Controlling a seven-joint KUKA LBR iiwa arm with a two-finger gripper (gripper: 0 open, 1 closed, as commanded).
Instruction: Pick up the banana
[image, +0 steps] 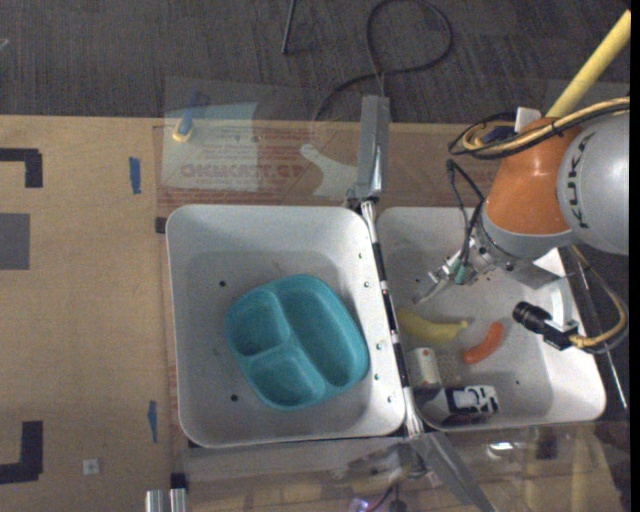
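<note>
1. From my remote seat I see two shallow white plastic bins side by side on the tan bench (80, 350): the left bin (200, 240) and the right bin (575, 385), meeting at a grey metal divider (372, 150).
2. The grey arm with the orange band (525, 190) reaches in from 3 o'clock and hangs over the right bin's upper half.
3. Its slim two-finger gripper (438, 284) points toward 8 o'clock, tips low over the bin floor near the divider.
4. The fingers look close together with nothing between them; I see no object clamped there.
5. The curved yellow banana (435, 326) lies on the floor of the right bin, at about 6 o'clock from the gripper tips, near them but apart.
6. The banana's long axis runs roughly from 9 to 3 o'clock, its left end near the divider.
7. A small orange carrot-shaped piece (484, 343) lies just beside the banana at 4 o'clock from it.
8. A small white cylinder with a red mark (426, 367) sits at 6 o'clock from the banana.
9. A dark and white blocky object (470, 400) rests near the bin's 6 o'clock edge.
10. A teal plastic divided plate with three compartments (296, 340) lies in the middle of the left bin.
11. A clear sheet with red lettering (235, 150) lies on the bench at 12 o'clock from the left bin.
</note>
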